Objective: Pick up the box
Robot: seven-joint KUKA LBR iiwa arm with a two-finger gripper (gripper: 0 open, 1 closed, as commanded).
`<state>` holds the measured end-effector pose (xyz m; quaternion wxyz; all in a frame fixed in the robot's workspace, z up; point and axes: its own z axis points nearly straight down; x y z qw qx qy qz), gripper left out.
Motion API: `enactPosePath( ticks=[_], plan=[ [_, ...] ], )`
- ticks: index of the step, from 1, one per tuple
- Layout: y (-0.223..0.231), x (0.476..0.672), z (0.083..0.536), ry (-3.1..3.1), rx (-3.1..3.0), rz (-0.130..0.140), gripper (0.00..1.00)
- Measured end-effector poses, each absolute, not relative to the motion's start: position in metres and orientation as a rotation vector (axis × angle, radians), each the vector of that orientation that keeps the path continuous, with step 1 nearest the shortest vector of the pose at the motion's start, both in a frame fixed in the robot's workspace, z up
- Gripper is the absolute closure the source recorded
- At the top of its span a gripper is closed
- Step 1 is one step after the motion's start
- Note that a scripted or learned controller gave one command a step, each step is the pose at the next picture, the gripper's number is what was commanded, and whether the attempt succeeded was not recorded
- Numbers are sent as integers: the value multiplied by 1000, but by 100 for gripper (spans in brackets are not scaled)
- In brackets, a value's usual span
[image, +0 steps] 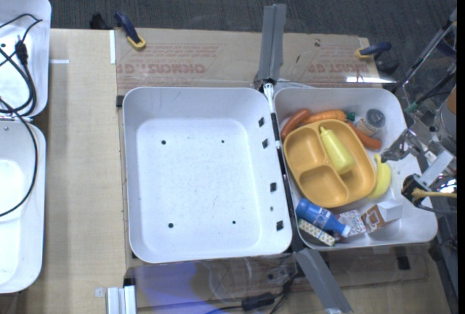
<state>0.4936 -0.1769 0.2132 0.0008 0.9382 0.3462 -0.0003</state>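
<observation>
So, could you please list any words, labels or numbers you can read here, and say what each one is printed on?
Red print on the cardboard sheet behind the bins: upside down and too blurred to read for certain.
Print on the blue packet in the right bin: too small to read.
Pattern on the small box beside it: too small to read.
The yellow divided tray shows no text.

Reaching in from the right edge, low over the right side of the scene. Gripper (408, 168) at the arm's end, metal and dark parts pointing left; state of the jaws unclear. Nothing seen held.
</observation>
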Motion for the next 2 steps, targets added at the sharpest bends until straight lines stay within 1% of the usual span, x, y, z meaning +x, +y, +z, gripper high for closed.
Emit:
enactPosePath(
  ticks=[1, 2],
  plan=[
    [-129, 477, 113, 793, 3042, -6, 0],
    [-130, 476, 121, 794, 3043, -13, 100]
  ],
)
